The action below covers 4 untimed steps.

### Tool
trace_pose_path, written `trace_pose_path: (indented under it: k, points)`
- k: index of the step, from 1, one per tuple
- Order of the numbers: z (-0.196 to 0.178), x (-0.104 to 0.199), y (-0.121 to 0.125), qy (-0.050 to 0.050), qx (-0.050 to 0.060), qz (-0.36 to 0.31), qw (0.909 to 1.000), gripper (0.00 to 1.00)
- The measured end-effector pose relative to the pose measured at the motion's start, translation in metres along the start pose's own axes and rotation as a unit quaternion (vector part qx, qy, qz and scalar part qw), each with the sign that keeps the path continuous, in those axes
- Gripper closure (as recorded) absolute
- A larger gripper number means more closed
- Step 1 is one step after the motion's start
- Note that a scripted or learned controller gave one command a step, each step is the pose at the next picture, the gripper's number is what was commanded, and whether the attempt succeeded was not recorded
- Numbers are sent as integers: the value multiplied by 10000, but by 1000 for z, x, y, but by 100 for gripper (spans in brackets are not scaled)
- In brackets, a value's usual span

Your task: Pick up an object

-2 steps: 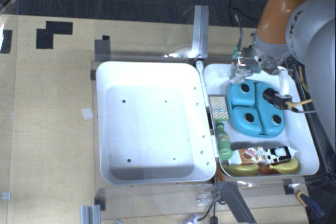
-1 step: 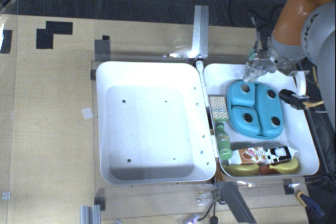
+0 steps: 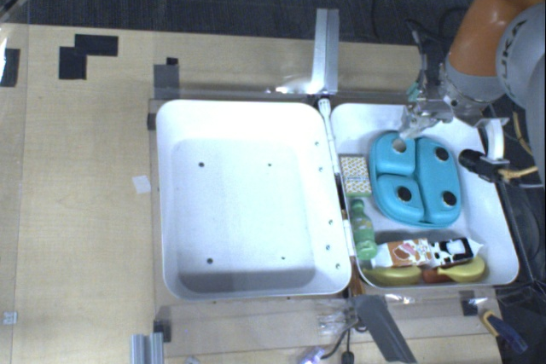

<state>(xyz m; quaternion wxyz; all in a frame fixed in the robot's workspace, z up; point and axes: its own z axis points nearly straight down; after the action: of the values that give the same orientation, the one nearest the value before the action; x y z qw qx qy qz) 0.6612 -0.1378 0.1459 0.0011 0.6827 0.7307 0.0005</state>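
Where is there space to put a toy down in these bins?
The left bin has a wide bare floor between all four walls. The right bin is crowded: a teal holder fills its middle, with a green bottle, a patterned packet and a banana around it, and the gripper above.

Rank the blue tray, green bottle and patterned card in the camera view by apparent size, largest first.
1. blue tray, clearly largest.
2. green bottle.
3. patterned card, close to the bottle in apparent size, so the last two are unsure.
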Motion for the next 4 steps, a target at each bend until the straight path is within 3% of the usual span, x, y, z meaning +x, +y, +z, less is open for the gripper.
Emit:
trace_pose_path:
  k: [1,2,3,4]
  points:
    - [-43,-23,8,0,1,440,9990,100]
    - [-23,-47,-19,-1,2,28,10000,100]
    - [-127,-28,-11,-3,-4,1258,9921,100]
    - [-113,-60,5,-4,2,1493,9888,100]
